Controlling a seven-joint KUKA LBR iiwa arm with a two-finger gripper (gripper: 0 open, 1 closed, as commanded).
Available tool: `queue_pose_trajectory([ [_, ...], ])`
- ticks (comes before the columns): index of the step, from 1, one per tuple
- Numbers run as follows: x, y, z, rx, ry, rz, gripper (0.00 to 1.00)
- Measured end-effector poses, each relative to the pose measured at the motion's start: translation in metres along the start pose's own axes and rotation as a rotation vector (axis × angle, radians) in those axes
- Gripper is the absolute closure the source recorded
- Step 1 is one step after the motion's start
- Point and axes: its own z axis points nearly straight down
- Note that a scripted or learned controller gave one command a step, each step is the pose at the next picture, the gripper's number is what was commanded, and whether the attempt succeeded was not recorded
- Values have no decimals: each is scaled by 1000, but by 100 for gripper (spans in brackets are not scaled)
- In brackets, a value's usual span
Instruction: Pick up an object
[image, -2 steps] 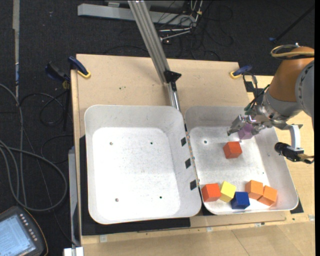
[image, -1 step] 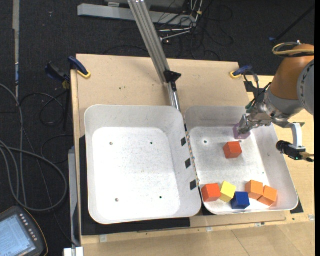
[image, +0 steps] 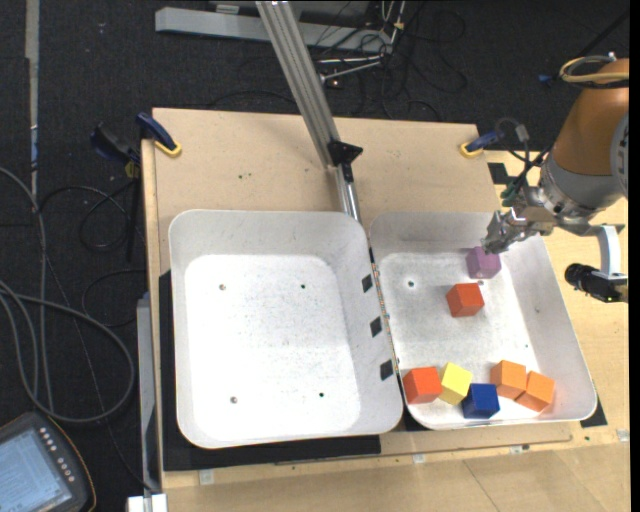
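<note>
A small purple block (image: 484, 263) lies near the back of the right bin (image: 560, 330). My gripper (image: 498, 240) hangs directly over the block's upper right corner, touching or almost touching it; the wrist hides the contact. A red-orange cube (image: 465, 299) rests a little in front of the purple block. Along the bin's front edge lie an orange cube (image: 423, 384), a yellow cube (image: 455, 383), a blue cube (image: 481, 400) and two more orange cubes (image: 510, 378) (image: 538, 390).
The left bin (image: 265, 320) sits beside the right one, their rims meeting at the middle. A slanted metal pole (image: 310, 90) crosses the back of the bench. Clamps (image: 160, 135) (image: 485, 142) hold the board's rear corners.
</note>
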Motion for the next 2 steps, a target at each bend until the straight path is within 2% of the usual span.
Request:
queue_pose_trajectory([
  [1,0,2,-54,-1,-1,1,100],
  [2,0,3,-79,2,0,1,100],
])
